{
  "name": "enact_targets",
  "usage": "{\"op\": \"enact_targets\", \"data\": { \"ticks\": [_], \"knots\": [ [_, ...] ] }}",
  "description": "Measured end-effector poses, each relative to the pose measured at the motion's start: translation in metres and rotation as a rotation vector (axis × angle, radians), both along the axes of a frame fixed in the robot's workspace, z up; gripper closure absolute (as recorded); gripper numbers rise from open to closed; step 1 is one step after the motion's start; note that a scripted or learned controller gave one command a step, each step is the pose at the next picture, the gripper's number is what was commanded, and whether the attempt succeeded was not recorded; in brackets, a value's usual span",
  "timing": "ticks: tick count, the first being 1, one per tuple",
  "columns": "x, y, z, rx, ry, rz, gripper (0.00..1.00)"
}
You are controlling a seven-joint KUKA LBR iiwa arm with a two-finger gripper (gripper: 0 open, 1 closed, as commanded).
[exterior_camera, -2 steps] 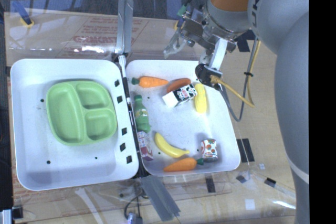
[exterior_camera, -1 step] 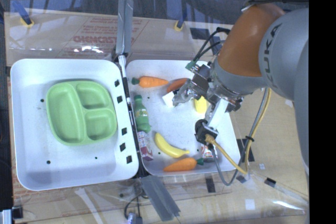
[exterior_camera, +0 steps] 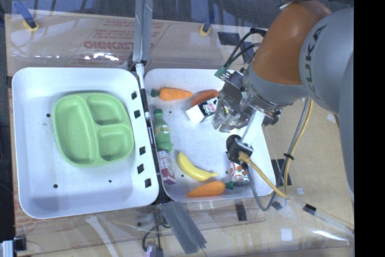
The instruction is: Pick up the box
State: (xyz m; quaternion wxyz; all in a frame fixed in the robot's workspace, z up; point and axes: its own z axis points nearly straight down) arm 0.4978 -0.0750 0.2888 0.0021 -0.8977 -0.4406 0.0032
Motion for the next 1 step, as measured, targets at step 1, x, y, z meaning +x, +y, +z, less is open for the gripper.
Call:
{"op": "enact_targets", "data": {
  "ticks": [1],
  "knots": [
    [-0.0156, -0.0950, -0.0927, -0.001, 0.001, -0.174, 1.00]
  ]
}}
